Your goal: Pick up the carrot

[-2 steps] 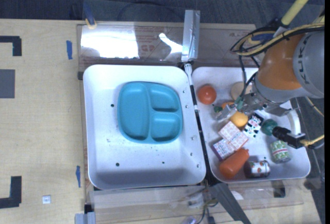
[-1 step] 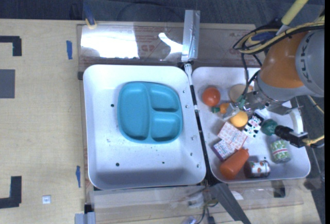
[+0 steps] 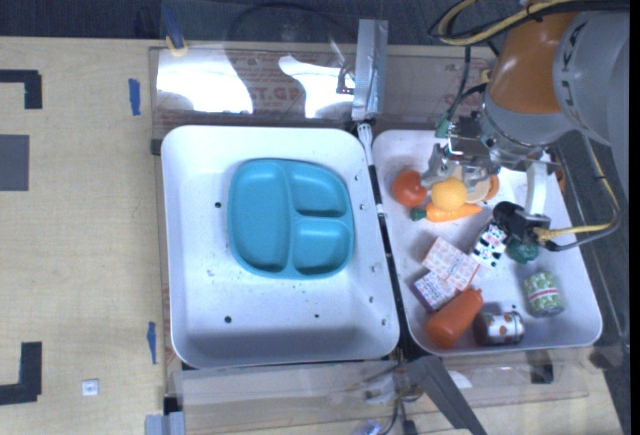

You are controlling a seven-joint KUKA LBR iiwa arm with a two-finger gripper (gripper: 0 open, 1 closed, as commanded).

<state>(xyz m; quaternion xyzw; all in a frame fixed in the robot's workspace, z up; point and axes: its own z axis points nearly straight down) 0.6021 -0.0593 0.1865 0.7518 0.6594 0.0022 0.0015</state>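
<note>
Orange bottle (image 3: 453, 316) foremost, carrot (image 3: 452, 212) partly hidden under jaws (image 3: 462, 166), their state perhaps shut, cannot tell

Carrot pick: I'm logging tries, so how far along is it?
Done: the grey arm's two-finger gripper is over the right white bin, above the pile there. In hand: nothing visibly gripped. Left: the orange carrot lies beneath the yellow fruit, unlifted.

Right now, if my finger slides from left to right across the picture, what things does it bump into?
Blue tray in the left bin → red tomato → yellow lemon → black-and-white dice → green spotted can by the right bin's far side.
</note>
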